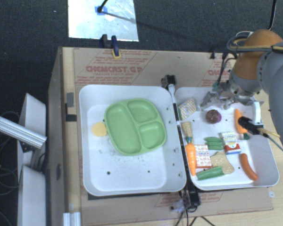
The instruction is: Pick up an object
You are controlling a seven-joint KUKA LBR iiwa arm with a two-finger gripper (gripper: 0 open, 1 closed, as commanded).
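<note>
The worktop point(132, 67), a brown board printed with red lettering, carries two shallow white plastic bins side by side.

The left bin point(92, 173) contains a light green three-compartment plastic tray point(134, 126). A small round yellow piece point(99, 129) lies just beside the tray's left edge.

The right bin point(269, 166) contains an assortment of toy food items:
- a dark purple round item point(213, 116) in the upper middle of the bin;
- a speckled beige wedge point(187, 107) near the upper left corner;
- an orange carrot with a pale top point(190, 154) along the left wall;
- a small red and white printed packet point(202, 156) touching the carrot's right side;
- a green pod point(213, 142) near the bin centre;
- a small white, green and red carton point(230, 141) just right of that pod;
- a tan cracker-like slab point(222, 160) below the carton;
- a green bean-shaped piece point(210, 173) at the lower edge;
- an orange-red sausage shape point(248, 166) at the lower right;
- an orange elongated piece point(239, 121) near the right side.

The grey arm with its orange band point(254, 51) enters from the right. The metal gripper point(220, 98) is positioned over the upper part of the right bin, just above the dark purple round item. Nothing is visible between its fingers, and how far apart the fingers stand cannot be told.
</note>
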